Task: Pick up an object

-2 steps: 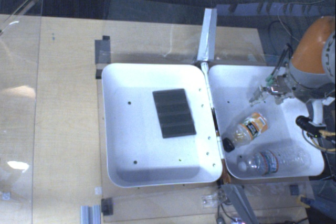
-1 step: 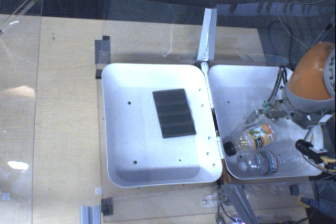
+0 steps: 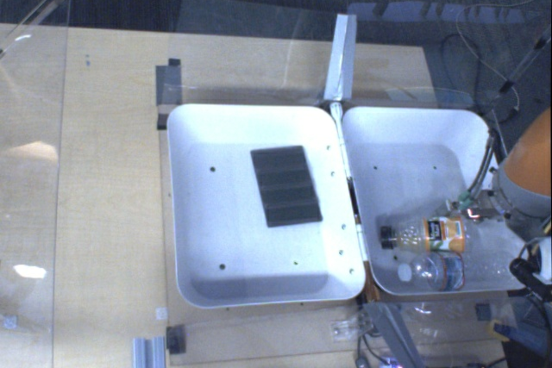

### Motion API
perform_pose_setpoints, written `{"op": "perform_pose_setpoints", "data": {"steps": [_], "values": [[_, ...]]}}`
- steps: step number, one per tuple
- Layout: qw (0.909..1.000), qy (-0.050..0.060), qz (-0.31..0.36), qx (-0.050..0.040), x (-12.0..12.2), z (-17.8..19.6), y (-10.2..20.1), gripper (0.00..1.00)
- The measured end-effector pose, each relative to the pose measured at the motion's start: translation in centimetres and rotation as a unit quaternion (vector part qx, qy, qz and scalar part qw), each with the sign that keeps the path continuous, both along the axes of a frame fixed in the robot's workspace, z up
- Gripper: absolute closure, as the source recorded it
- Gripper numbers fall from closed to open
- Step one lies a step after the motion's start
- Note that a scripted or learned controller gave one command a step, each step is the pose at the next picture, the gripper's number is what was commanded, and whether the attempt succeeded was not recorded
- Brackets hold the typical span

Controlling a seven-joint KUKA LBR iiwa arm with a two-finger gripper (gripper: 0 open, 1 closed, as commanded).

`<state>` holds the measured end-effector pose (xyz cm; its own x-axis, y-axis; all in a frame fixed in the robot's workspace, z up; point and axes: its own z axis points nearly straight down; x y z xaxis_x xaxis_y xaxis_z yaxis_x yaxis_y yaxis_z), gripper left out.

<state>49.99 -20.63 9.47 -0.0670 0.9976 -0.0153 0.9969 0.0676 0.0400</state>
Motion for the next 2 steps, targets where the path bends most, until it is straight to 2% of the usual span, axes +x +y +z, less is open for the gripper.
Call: {"op": "perform_pose_setpoints", "data": {"steps": [1, 2], "values": [[1.0000, -0.004, 0.001, 0.0000, 0.29, 1.17, 0.12, 1.00], [1.0000, -0.003, 0.001, 0.0000, 0.27, 1.17, 0.10, 0.00]]}}
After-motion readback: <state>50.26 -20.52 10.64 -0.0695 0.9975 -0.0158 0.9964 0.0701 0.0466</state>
